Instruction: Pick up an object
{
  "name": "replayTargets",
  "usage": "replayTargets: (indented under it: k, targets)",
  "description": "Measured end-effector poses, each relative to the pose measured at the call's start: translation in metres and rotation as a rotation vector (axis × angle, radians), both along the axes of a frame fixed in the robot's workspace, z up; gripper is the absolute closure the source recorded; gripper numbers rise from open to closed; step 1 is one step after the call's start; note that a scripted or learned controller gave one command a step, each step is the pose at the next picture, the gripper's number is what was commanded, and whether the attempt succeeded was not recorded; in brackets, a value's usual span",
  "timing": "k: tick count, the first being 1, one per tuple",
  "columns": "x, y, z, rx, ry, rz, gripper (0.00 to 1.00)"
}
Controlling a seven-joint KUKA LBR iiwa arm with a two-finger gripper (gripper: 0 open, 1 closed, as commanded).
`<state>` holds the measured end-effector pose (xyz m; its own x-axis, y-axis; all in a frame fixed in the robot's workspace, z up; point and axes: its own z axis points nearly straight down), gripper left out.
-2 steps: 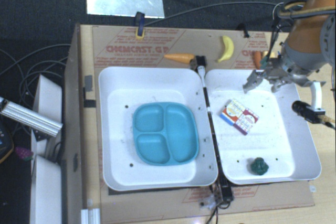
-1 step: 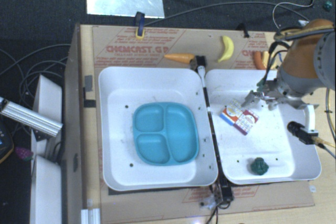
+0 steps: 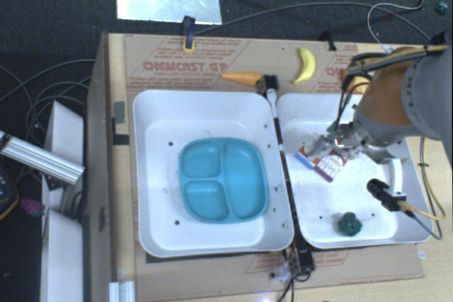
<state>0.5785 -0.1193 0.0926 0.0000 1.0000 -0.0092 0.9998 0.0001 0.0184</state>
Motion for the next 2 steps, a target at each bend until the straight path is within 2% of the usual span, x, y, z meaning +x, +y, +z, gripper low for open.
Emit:
replayTargets:
  k: [1,2]
  targets:
    - [0.003,0.001,0.013,0.001,-0.008,0.003,1.0]
    - [-0.021,-0.052,0.072,0.007,0.015,0.0,1.0]
